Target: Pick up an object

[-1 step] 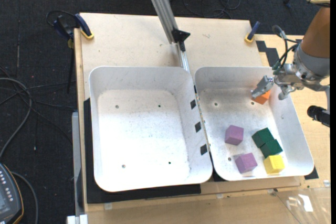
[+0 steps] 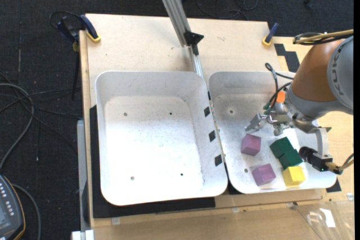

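While gripper (image 2: pixel 264 122) hovers just above purple cube (image 2: pixel 251 144), jaws spread, nothing pinched; your pick not yet done.

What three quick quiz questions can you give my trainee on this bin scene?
1. True or false: all the blocks lie in the right bin.
2. How many purple blocks are there?
3. Which block touches the yellow block? A) upper purple block B) green block C) none

Key:
1. True; the left bin holds no blocks.
2. Two: the upper purple block and the lower purple block.
3. B, the green block; the hand hovers just above the upper purple block.
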`<state>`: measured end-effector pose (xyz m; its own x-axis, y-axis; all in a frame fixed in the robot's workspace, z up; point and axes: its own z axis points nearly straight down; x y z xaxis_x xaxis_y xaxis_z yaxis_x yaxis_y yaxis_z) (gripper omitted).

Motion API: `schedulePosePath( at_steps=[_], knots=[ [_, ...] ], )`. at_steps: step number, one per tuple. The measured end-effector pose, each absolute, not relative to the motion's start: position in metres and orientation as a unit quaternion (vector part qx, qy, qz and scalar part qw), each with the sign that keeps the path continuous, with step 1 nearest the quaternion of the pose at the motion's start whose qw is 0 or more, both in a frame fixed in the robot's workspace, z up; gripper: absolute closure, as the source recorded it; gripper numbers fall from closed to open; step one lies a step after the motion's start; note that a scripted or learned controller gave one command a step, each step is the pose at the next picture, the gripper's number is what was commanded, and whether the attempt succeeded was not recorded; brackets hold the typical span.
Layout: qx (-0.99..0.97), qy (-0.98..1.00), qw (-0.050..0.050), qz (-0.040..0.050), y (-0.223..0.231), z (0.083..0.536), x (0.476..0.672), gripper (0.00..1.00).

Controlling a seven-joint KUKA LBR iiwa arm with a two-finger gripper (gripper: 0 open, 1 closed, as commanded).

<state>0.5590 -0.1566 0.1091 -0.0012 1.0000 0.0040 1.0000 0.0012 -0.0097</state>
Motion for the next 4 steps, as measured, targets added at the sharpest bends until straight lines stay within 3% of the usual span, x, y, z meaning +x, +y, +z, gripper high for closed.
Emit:
schedulePosePath(
  at_steps=[1, 2, 3, 4],
  knots=[
    [-0.706, -0.708, 0.000, -0.0005, -0.108, 0.096, 0.500, 0.00],
    [-0.707, -0.707, -0.002, -0.0014, -0.112, 0.097, 0.491, 0.00],
    [-0.708, -0.706, -0.003, -0.0004, -0.157, 0.138, 0.490, 0.00],
    [-0.705, -0.709, -0.002, -0.0009, -0.136, 0.094, 0.593, 0.00]
  ],
)
